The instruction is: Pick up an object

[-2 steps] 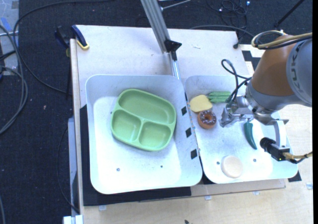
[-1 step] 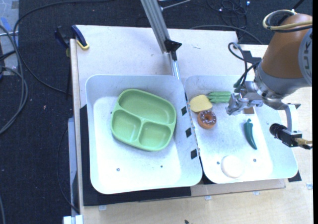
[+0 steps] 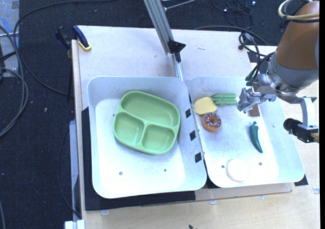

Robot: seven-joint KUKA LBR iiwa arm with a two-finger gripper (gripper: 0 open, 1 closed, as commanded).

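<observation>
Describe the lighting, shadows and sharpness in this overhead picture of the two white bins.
Camera view: lighting is even and soft; the green divided plastic plate and the brown frosted toy doughnut cast only faint shadows; the white round disc nearly washes out against the right shallow white bin; the tool looks slightly soft.

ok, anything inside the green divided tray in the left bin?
The green tray shows three bare compartments, nothing in them. It lies flat on the left bin; whatever is beneath it is covered.

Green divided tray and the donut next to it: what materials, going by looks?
Green divided tray: likely moulded plastic, matte to satin; uniform colour, soft rounded compartment edges. Donut: probably plastic or rubber toy food; slight sheen on the brown glaze, too small to be sure.
</observation>
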